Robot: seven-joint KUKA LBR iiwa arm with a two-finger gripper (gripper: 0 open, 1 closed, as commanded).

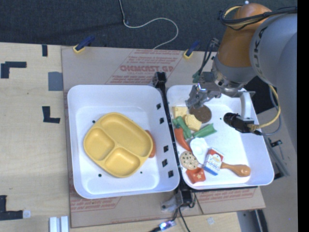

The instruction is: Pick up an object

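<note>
Pincer (197,100) hangs just above the brown disc (202,114) in the right bin (255,151); its grip state is unclear.

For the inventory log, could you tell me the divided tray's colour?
The divided tray is yellow, per the camera view.

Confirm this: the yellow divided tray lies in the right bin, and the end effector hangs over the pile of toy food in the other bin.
Wrong on one count. The camera view shows the yellow divided tray in the left bin; the end effector hangs over the pile of toy food in the other bin.
</note>
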